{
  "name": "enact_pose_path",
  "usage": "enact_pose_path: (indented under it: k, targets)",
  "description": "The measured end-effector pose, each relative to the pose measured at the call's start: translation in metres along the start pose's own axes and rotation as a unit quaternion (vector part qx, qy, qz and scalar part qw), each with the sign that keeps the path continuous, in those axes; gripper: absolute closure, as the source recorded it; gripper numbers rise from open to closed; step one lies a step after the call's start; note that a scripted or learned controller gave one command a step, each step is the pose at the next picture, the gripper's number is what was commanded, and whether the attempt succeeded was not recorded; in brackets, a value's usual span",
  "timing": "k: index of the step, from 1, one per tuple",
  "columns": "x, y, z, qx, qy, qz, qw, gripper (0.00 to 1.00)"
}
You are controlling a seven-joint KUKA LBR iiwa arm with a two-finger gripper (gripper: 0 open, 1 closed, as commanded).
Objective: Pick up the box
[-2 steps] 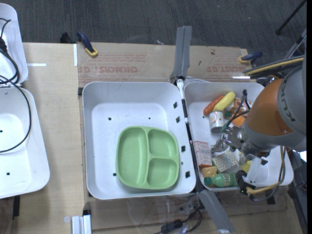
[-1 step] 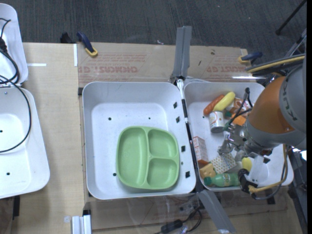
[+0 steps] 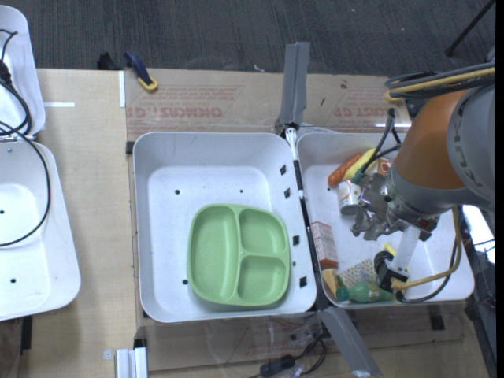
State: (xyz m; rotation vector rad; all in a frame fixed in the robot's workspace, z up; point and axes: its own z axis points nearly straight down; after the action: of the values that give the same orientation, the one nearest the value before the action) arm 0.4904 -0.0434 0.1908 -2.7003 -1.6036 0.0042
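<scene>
Grey-and-orange arm: we are seeing one gripper (image 3: 376, 225) hanging over the right bin (image 3: 465, 286), its grasp impossible to tell. One box (image 3: 323, 243) is lying against that bin's left wall. One green divided plate (image 3: 239, 254) is occupying the left bin (image 3: 157, 172).

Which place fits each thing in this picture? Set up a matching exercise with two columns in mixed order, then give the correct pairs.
Things:
1. green divided plate
2. small brown box
3. blue-and-yellow clamp
4. end effector

Places:
A. on the bench, beyond the bins
B. over the right bin
C. in the left bin
D. in the right bin, along its left wall

Pairs: 1-C, 2-D, 3-A, 4-B
</scene>
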Motion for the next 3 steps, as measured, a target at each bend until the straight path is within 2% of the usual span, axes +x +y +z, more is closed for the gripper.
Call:
enact_pose_path:
  k: [1,2,3]
  targets:
    - [0.087,-0.043,0.03,-0.008,-0.004,0.026,0.9996,1.0]
    - [0.094,-0.046,0.043,-0.02,-0.006,0.042,0.9989,1.0]
    - [-0.019,-0.004,-0.042,0.0,-0.001,0.077,0.9971,1.0]
